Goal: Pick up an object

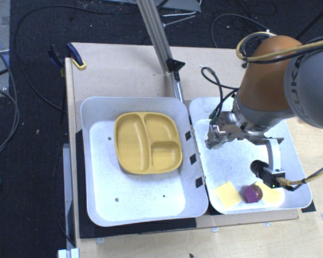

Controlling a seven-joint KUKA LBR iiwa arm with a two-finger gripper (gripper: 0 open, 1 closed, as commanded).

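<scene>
1. My pincer (214, 140) hangs over the right bin (234, 160), near its wall on the divided yellow plate (148, 142) side; I cannot tell how it is set.
2. The purple block (252, 193) sits well away from that wall, near the bin's front edge, between a yellow sponge (228, 194) and a second yellow piece (273, 194).
3. Risk: it is crowded, so I may nudge a neighbour or close on nothing.
4. The block looks stubby, with no clear long axis.

Dark letters stand on the grey arm (312, 87) near the picture's right edge, apparently a "K" or "U", cut off. Nothing else is legible.
</scene>
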